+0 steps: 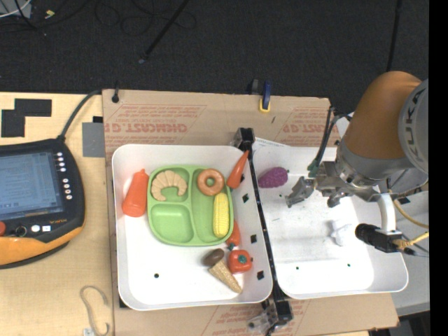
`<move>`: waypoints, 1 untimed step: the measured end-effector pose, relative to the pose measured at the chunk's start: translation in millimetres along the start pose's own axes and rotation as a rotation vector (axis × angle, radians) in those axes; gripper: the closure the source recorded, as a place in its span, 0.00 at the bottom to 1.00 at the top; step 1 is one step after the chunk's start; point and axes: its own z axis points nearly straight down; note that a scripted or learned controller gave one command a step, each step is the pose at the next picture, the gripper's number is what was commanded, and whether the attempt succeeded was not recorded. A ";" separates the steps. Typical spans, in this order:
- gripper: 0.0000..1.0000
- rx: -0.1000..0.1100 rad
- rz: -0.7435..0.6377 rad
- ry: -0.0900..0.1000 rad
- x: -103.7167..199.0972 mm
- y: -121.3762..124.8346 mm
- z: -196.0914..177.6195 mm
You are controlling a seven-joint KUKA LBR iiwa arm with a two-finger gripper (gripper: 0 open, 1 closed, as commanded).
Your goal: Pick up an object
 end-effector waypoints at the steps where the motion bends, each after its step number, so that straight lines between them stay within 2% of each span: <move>1: 0.00 -0.012 -0.002 0.000 0.0 2.7 -7.7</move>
